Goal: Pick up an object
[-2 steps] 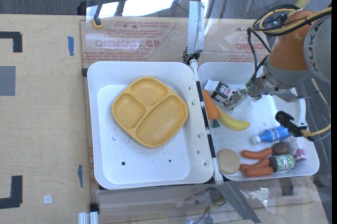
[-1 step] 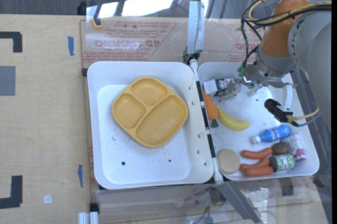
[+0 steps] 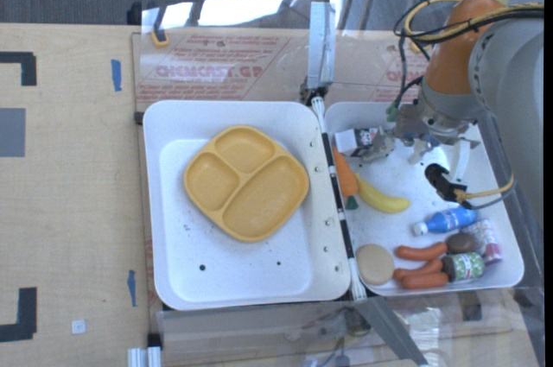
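Note:
My gripper (image 3: 378,148) hangs low over the back left part of the right bin (image 3: 510,270), below the orange wrist band. It is just above and behind an orange carrot (image 3: 346,174) and a yellow banana (image 3: 381,198), which lie along the bin's left wall. A small white and black item (image 3: 362,137) sits right beside the gripper's tip. Whether anything is held is hidden by the gripper body.
Toward the front of the right bin lie a blue bottle (image 3: 445,221), two red sausages (image 3: 420,253), a round tan bun (image 3: 376,263) and a green-labelled jar (image 3: 467,267). The left bin (image 3: 164,270) holds a yellow divided plate (image 3: 246,182).

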